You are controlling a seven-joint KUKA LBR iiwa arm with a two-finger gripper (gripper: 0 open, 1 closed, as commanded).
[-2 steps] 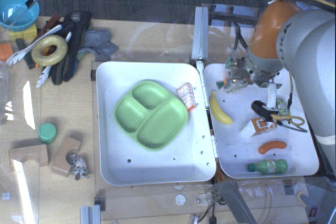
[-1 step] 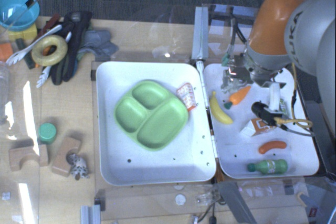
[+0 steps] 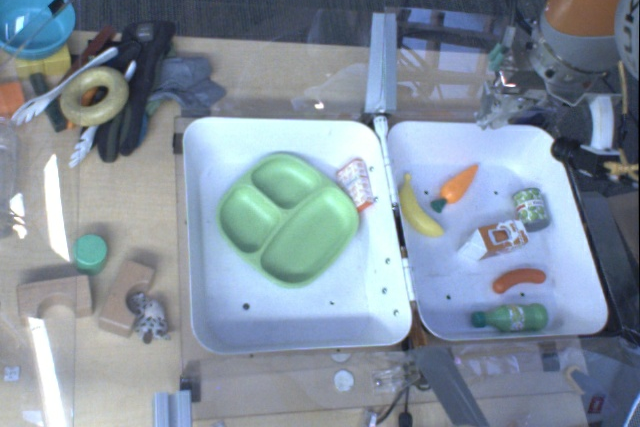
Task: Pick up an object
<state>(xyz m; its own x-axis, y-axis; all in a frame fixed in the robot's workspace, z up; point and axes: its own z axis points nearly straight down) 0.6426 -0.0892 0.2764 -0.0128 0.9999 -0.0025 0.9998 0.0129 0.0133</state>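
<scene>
Up at the top right, the pincer [image 3: 497,105] hangs over the far rim of the right bin [image 3: 590,245], tangled in cables and glare, so I cannot tell how it is set; nothing shows in its grip. Any of the pieces below could serve as the object to pick, and all the handy ones lie in that right bin: one banana [image 3: 419,210] along the left wall, one carrot [image 3: 457,185] just beside it, one small can [image 3: 530,207] near the right wall, one small carton [image 3: 497,240] in the middle, one sausage [image 3: 519,280] below it, and one green bottle [image 3: 512,318] lying on its side by the near wall, six things in all. They look like toy food, so I judge them light and fairly stiff, with smooth skins that may slip. The carton seems the easiest, having flat faces to close across; the banana and sausage want a grip across the narrow middle, while the can and bottle may roll. The left bin [image 3: 210,305] holds two things: one green divided plate [image 3: 289,218], broad and shallow, awkward unless taken by the rim, and one small packet [image 3: 355,183] touching its right edge, probably thin and floppy. Out on the surface [image 3: 120,215] at left sits loose clutter, well apart from the arm.
</scene>
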